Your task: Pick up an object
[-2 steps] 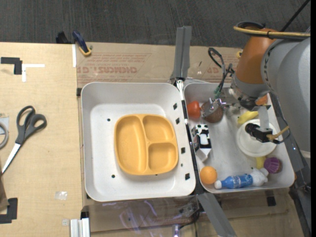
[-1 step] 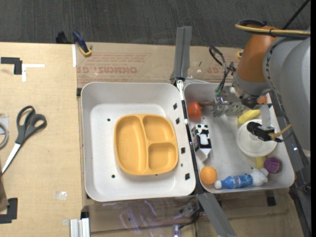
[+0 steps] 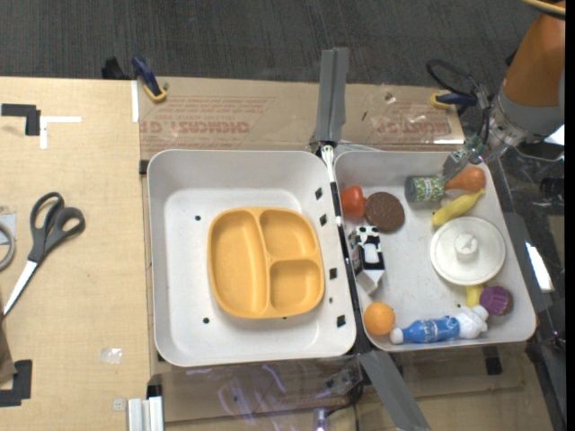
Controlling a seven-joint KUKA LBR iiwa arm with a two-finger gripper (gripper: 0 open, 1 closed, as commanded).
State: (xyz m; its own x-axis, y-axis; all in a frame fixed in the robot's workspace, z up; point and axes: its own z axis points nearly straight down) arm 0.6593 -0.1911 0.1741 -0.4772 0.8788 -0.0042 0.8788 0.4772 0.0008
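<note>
The gripper [image 3: 461, 162] is seen low over the far right corner of the right bin [image 3: 526, 335], directly above the small green can [image 3: 426, 188]. The can is laid on its side there, its long axis running along the bin's far edge, just beside an orange carrot [image 3: 469, 179]. Nothing is seen held; how the jaws stand cannot be told.

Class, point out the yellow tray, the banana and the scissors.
Tray [image 3: 267, 263], camera view, on the divider between its compartments.
Banana [image 3: 456, 208], camera view, mid-body.
Scissors [image 3: 50, 224], camera view, on the handles.

By my jaws lay a small green-labelled can [image 3: 426, 188] on its side at the right bin's [image 3: 409, 312] far edge — an orange carrot-like piece [image 3: 468, 180] touching it, a yellow banana [image 3: 457, 207] just below.
</note>
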